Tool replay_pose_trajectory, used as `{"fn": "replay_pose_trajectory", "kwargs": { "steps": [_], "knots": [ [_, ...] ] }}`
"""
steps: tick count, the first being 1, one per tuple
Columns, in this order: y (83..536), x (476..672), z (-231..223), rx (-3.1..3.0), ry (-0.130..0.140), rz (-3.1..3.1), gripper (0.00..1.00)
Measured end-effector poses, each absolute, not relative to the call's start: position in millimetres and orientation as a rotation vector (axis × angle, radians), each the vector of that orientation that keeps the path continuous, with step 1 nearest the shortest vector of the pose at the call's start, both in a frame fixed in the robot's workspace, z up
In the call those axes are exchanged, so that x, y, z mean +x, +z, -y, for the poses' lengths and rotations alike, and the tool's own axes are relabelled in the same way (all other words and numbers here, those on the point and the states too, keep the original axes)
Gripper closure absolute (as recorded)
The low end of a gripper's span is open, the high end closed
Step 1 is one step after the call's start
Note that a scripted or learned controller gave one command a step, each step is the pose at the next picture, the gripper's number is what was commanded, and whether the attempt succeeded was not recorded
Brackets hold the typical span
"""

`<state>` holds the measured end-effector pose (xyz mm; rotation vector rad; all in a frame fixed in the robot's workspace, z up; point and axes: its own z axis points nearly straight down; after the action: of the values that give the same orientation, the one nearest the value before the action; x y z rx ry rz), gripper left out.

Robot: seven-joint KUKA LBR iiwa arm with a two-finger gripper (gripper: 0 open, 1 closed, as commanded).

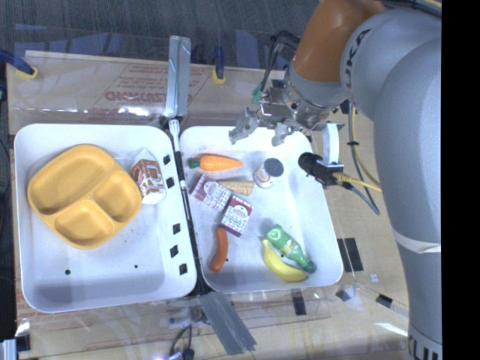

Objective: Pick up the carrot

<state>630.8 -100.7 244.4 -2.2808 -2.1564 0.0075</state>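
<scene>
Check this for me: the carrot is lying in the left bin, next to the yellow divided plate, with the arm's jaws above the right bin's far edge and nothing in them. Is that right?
Not quite. The camera view shows the carrot lying in the right bin, near its far left corner. The yellow divided plate is in the left bin. The rest stands: the gripper is above the right bin's far edge, jaws open with nothing in them.

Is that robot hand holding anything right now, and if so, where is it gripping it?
Nothing is held. The hand hangs open above the far edge of the right bin, with nothing between its fingers. The carrot lies in that bin, apart from it.
</scene>
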Motion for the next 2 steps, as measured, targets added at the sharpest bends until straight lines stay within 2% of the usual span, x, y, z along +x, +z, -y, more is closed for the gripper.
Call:
{"fn": "replay_pose_trajectory", "kwargs": {
  "steps": [1, 2],
  "knots": [
    [307.5, 577.7, 64.6, -2.387, 0.003, 2.04, 0.0],
    [273.6, 610.9, 73.2, -2.412, 0.006, 2.012, 0.0]
  ]
}}
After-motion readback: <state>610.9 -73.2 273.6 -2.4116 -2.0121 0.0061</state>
